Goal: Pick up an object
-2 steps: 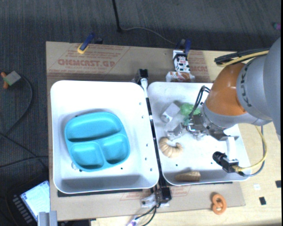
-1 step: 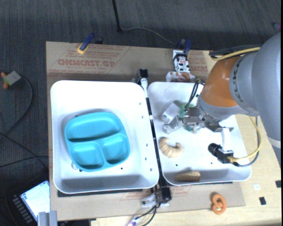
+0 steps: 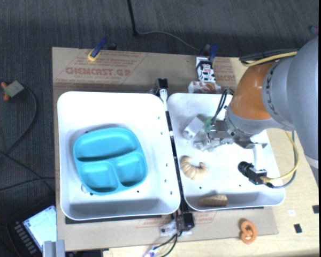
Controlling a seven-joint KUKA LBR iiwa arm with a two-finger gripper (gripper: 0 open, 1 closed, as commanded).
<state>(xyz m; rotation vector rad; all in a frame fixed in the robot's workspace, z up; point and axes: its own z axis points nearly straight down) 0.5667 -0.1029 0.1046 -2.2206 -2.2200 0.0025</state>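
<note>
Two white bins sit side by side on the surface. A blue tray with three compartments lies in the left bin. In the right bin lie a croissant near the middle and a brown piece at the near wall. The arm reaches down over this bin, its tool above the croissant, beside a grey object; its state I cannot tell.
</note>
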